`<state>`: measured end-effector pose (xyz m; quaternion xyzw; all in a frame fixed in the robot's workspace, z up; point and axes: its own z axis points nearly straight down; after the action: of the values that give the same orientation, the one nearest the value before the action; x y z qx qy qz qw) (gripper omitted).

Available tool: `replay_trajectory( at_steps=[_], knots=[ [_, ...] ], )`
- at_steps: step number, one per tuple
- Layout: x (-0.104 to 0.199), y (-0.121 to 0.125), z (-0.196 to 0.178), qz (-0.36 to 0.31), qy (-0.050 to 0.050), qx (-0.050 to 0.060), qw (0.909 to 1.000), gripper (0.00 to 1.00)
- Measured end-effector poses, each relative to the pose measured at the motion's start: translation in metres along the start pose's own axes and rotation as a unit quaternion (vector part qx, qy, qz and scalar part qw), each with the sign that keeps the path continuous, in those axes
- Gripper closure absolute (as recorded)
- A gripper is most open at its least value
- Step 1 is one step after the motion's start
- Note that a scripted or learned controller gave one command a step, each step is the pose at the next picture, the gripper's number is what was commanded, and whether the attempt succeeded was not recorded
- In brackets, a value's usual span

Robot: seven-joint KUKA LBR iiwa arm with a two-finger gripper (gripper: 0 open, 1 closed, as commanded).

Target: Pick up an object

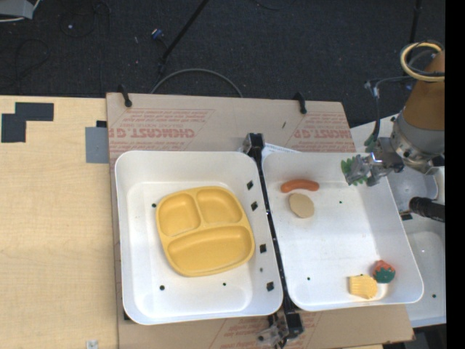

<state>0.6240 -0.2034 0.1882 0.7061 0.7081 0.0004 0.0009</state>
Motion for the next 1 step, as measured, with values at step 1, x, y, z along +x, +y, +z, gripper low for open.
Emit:
replay_trajectory(
  at_steps=[1],
  knots=[
    [-0.0015,-0.0094,-0.0507,0.002,0.0,0.0,1.0,1.0]
  ],
)
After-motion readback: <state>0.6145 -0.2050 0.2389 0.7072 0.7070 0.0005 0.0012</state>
